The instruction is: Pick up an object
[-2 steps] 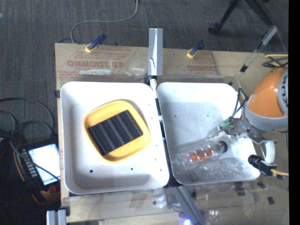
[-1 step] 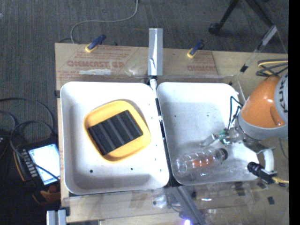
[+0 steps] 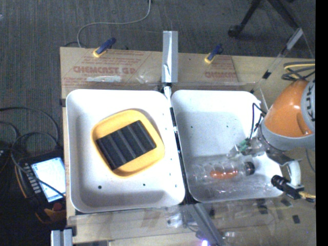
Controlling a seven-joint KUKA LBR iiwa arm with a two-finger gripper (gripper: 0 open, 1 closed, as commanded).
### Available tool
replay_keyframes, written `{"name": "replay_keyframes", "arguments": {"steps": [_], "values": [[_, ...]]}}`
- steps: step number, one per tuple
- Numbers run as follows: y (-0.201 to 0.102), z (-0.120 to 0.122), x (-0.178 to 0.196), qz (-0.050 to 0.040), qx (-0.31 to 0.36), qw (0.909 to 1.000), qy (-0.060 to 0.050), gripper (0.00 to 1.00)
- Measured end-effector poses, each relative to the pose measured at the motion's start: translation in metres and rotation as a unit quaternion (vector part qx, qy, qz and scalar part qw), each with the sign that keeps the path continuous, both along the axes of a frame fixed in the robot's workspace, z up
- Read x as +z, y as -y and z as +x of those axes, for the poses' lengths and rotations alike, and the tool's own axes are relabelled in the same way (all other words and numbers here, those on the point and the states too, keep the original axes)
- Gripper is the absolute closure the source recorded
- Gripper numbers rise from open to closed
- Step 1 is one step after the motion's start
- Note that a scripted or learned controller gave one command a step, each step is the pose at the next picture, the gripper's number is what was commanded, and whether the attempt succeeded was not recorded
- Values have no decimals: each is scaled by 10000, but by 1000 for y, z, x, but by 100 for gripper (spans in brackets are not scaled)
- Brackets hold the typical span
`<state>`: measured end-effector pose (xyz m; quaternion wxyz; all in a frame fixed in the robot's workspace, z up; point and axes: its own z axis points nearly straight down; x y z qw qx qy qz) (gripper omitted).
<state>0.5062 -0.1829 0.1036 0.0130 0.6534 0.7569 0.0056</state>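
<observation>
A yellow tray with a black ribbed insert [image 3: 128,141] lies tilted in the left bin [image 3: 82,106]. A clear plastic bottle with an orange patch inside and a dark cap [image 3: 225,172] lies on its side near the front of the right bin [image 3: 215,106]. The arm with its orange band [image 3: 289,114] reaches in from the right, and its gripper [image 3: 251,148] sits low at the bin's right side, just above and right of the bottle's cap end. The wrist hides the fingers.
Two blue and yellow clamps [image 3: 104,46] [image 3: 213,53] hold the cardboard backing behind the bins. A metal post [image 3: 169,55] stands at the divide between bins. A black cable fitting [image 3: 286,184] hangs off the arm near the right bin's front corner.
</observation>
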Motion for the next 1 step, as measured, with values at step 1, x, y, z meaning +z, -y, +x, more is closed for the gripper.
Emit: {"name": "replay_keyframes", "arguments": {"steps": [1], "values": [[-51, -15, 82, 46, -646, 9978, -138, 100]]}}
